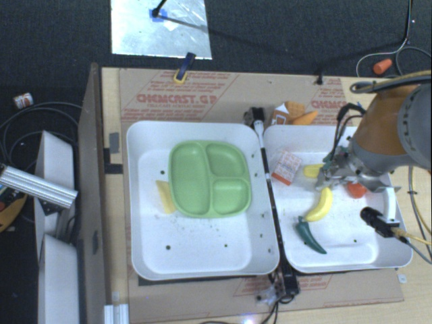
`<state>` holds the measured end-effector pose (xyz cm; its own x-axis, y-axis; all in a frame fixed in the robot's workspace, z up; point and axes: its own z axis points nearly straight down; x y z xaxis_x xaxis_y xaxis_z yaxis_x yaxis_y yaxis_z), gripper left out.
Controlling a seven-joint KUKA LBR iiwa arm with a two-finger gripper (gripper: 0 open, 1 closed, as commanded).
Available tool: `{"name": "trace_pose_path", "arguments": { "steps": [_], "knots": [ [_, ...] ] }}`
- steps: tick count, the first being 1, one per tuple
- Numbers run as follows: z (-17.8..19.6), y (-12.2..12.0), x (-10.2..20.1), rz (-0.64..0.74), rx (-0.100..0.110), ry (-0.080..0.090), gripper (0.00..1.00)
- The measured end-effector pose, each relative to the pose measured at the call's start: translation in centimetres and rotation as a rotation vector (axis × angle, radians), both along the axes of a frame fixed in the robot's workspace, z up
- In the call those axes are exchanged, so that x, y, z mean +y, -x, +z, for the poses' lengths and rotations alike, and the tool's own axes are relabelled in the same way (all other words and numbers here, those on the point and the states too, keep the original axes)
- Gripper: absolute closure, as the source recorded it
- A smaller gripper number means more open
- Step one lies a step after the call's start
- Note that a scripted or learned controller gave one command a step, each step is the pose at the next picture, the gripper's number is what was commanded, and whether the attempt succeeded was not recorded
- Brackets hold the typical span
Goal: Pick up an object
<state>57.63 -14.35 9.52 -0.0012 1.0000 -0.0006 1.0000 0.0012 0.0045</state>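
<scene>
In the right bin (337,258) lie a yellow banana (319,206), a green chili pepper (310,235), a small pink-and-white packet (286,167), a yellow piece (311,171) and a red piece (356,190). My gripper (329,176) hangs low over the bin, just above the banana's upper end and beside the yellow piece. The arm's body hides the fingers. Nothing can be seen held.
The left bin (155,248) holds a green divided plate (209,179) and a yellow slice (164,196) at its left. An orange toy (297,116) lies on the cardboard behind the bins. A black bar (266,174) runs between the bins. Cables trail at the right.
</scene>
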Motion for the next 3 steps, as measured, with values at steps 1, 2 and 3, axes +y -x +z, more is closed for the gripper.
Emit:
{"name": "trace_pose_path", "arguments": {
  "steps": [1, 2, 3],
  "knots": [
    [9.4, 2.0, 7.6, 0.009, -0.005, -0.003, 1.0],
    [8.9, 2.2, 7.2, 0.001, 0.002, -0.001, 0.0],
    [7.6, 1.1, -0.3, -0.006, 0.003, 0.004, 0.0]
  ]
}}
